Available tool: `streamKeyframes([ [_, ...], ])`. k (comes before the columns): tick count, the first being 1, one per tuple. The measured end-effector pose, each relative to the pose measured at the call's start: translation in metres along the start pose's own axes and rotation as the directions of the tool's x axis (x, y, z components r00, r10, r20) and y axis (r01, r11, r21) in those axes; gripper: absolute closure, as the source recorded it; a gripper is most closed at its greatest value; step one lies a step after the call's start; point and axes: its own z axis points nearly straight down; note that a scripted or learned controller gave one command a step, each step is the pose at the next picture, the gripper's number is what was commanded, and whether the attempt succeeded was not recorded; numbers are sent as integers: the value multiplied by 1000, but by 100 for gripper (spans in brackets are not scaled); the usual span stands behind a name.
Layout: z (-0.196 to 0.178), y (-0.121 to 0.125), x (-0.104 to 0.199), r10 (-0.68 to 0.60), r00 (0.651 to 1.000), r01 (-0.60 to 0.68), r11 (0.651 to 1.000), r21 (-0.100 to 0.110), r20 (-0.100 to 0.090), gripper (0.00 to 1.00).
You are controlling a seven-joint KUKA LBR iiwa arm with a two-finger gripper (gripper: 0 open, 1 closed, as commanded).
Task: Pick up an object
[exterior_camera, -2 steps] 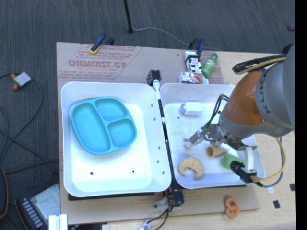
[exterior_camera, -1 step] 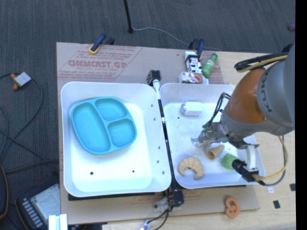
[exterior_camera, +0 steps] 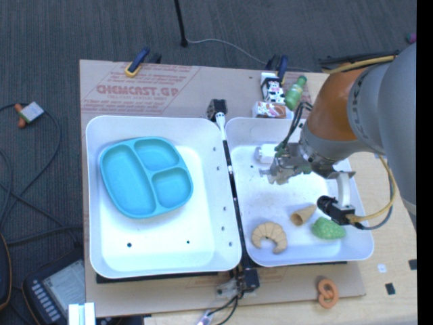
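At the near edge of the counter (exterior_camera: pixel 135 296) lies a small orange ring (exterior_camera: pixel 327 292), outside the bins. Just beyond it, in the near part of the right bin (exterior_camera: pixel 250 249), sit a croissant (exterior_camera: pixel 270 236), a small cone (exterior_camera: pixel 303 214) and a green leafy piece (exterior_camera: pixel 328 229), the cone between the other two and the green piece touching a black fitting on the arm's cable. The left bin (exterior_camera: pixel 115 256) holds a blue divided plate (exterior_camera: pixel 145 175) with three compartments, lying toward its far left. Farther in, the end effector (exterior_camera: pixel 279 172) hangs low over the middle of the right bin, near a small white object (exterior_camera: pixel 261 155) at the bin's far side. Whether its fingers are spread or closed cannot be told, and nothing can be seen between them. At the far edge of the counter stand a green bottle (exterior_camera: pixel 294 92) and a small carton (exterior_camera: pixel 272 100).
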Motion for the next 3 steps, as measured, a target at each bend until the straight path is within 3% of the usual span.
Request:
streamKeyframes([
  [1, -51, 3, 65, -1, 1000, 1, 1000, 0, -1, 100],
  [2, -96, -88, 120, -1, 1000, 1, 1000, 3, -1, 100],
  [3, -93, -88, 185, -1, 1000, 1, 1000, 3, -1, 100],
])
